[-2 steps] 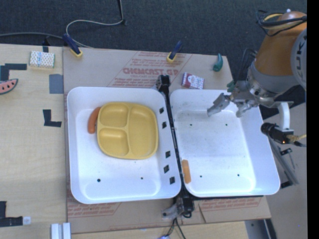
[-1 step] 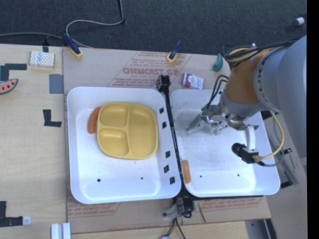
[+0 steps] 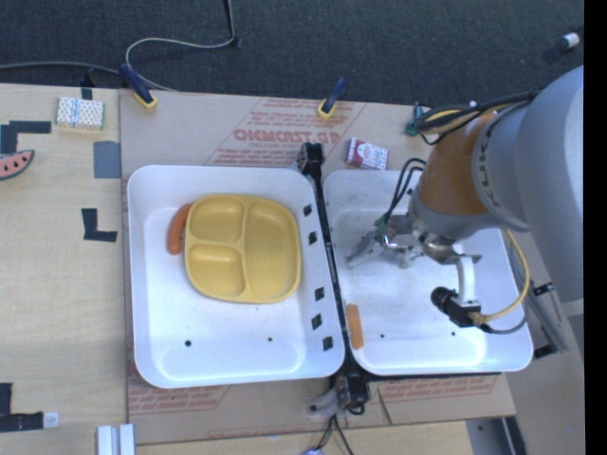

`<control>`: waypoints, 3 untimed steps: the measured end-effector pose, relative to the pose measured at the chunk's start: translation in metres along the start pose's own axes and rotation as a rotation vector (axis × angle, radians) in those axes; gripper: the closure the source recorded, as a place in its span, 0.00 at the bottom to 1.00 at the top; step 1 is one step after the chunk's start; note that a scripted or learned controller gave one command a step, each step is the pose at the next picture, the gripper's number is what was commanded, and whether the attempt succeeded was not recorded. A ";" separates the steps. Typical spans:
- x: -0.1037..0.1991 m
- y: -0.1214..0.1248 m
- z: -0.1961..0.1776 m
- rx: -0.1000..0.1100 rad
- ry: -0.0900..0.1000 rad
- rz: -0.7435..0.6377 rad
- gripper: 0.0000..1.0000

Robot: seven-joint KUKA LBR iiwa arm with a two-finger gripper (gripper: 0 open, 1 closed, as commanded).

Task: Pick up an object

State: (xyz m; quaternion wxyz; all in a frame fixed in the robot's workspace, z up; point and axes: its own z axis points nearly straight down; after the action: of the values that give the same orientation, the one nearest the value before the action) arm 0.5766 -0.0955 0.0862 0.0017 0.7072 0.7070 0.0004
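Cardboard underlies two white bins (image 3: 152, 349). An orange stick (image 3: 354, 325) lies at the right bin's left wall, apart from the gripper (image 3: 365, 246), whose state cannot be told. Judged light, stiff, slippery; best pinched across its middle.

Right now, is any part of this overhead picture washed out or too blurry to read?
Camera view: the white right bin is bright and nearly featureless; the tool reads soft against it, finger detail lost. The yellow tray in the left bin is evenly lit, its compartments clear. The arm looms large and slightly blurred.
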 end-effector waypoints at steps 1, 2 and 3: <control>-0.005 -0.034 -0.001 -0.004 0.000 -0.002 0.00; -0.006 -0.034 -0.010 -0.004 -0.001 -0.001 1.00; -0.006 -0.034 -0.010 -0.004 -0.001 -0.001 0.00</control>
State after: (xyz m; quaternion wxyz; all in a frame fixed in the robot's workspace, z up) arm 0.5425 -0.1013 0.0961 0.0035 0.7069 0.7073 0.0015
